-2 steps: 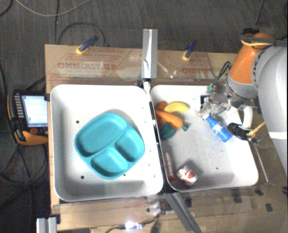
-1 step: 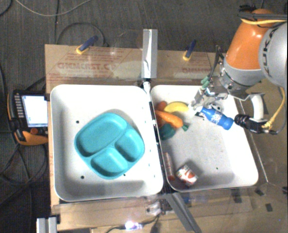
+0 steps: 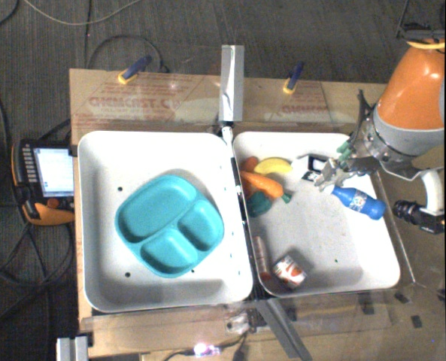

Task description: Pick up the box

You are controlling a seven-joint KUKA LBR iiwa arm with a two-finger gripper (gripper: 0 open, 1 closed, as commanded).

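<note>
over the right bin point(image 3: 373, 277), the gripper point(image 3: 329, 173) hangs at about two o'clock, near the back wall; whether it is wide or narrow, i cannot tell. a blue bottle point(image 3: 359, 201) lies just beside it at four o'clock. a small dark box point(image 3: 313, 165), if that is the box, sits just at its nine o'clock. banana point(image 3: 274, 165) and carrot point(image 3: 262, 183) crowd the bin's ten o'clock, a can point(image 3: 289, 271) at six. the left bin point(image 3: 95, 164) holds a teal tray point(image 3: 170, 224).
</note>
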